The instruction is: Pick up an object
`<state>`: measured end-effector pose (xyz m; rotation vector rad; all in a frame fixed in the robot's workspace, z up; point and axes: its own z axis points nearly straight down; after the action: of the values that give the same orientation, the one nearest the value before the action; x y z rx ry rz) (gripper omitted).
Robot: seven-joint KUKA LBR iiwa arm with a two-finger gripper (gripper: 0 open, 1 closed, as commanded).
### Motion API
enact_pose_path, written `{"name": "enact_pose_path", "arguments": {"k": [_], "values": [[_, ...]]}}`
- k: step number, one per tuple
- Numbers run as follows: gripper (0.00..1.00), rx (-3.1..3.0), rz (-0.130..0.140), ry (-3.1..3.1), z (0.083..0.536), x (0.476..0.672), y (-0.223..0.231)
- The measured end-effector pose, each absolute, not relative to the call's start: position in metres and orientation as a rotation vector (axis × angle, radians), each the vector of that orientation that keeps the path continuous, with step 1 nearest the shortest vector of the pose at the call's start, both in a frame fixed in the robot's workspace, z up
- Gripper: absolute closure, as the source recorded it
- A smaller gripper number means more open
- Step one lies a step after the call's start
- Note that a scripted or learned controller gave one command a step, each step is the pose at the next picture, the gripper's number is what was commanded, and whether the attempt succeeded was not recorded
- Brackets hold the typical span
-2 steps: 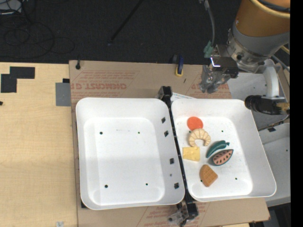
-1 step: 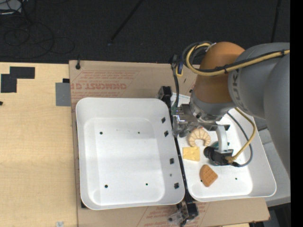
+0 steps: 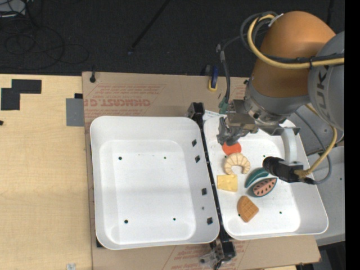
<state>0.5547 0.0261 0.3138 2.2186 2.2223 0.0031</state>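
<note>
My gripper hangs low over the far left part of the right bin. A small red-orange object lies right under its tip, partly hidden by it; I cannot tell whether it is gripped. Just in front of that lies a pale croissant-shaped piece. Below it are a yellow block, a watermelon slice and a tan waffle-like piece.
The left bin adjoins the right one along a black-clipped divider. Both stand on a cardboard sheet. The arm's orange-banded body looms over the far right of the right bin.
</note>
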Motion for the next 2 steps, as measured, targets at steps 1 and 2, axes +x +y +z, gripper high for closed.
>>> {"name": "enact_pose_path", "arguments": {"k": [1, 2], "values": [[1.00, 2.218, -0.005, 2.229, 0.326, 0.582, 0.091], [1.00, 2.230, -0.014, 2.221, 0.330, 0.522, 0.074]]}}
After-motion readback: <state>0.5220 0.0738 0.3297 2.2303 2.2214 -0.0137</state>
